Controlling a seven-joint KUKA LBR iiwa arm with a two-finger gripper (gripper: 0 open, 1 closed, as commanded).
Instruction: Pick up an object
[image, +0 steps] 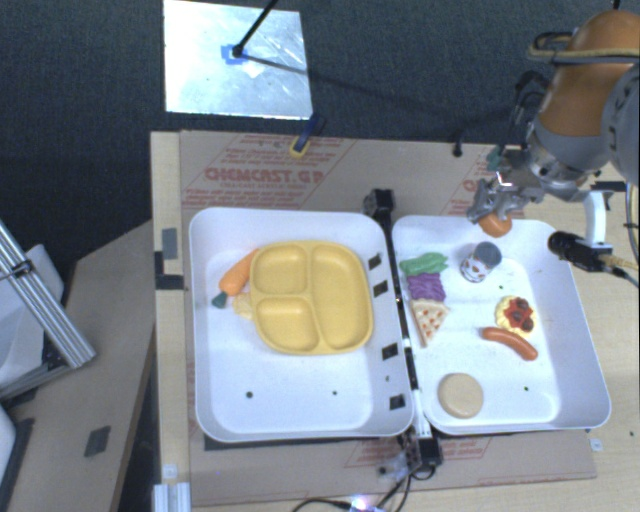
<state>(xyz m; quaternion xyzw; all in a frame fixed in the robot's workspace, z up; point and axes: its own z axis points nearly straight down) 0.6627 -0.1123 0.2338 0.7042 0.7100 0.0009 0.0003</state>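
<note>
My gripper (496, 214) hangs over the back rim of the right bin (570, 400), near its far middle. A small round orange object (497, 226) sits between the fingertips, and the fingers are shut on it. Just below it in the bin lies a grey and white round toy (481, 260). Further toys lie in the right bin: a green piece (424, 264), a purple piece (427, 287), a pizza slice (429, 320), a yellow round with red topping (516, 313), a sausage (510, 343) and a tan disc (461, 394).
The left bin (215, 400) holds a yellow divided plate (305, 297) with a carrot (237, 272) at its left side. A black divider (397, 300) runs between the bins. A black fixture (575, 248) sticks in at the right bin's far right corner.
</note>
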